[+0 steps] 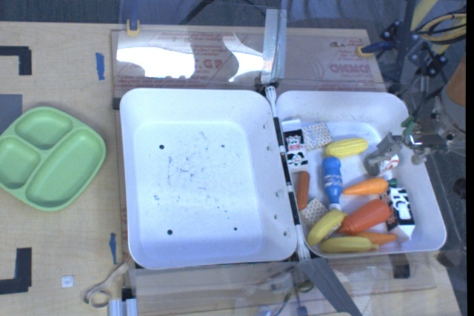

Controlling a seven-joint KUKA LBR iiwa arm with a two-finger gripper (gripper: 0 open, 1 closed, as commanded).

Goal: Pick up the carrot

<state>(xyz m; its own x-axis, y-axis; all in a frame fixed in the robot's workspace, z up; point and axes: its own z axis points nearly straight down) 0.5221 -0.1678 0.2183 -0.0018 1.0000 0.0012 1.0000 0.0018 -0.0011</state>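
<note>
In the right bin [348,106], a small orange carrot [365,187] lies on its side in the right half. A thicker orange-red carrot-like piece [366,215] sits just below it, and a thin orange one [381,238] lies by the front wall. My gripper [382,153] hangs at the bin's right side, just above and to the right of the small carrot, with nothing visibly held. The arm comes in from the right edge.
Around the carrots are a blue bottle [331,180], a yellow corn cob [346,148], two bananas [326,226], a reddish sausage [303,189] and black-and-white cartons [294,148]. The left bin [129,159] adjoins it. A green divided plate [49,157] rests far left.
</note>
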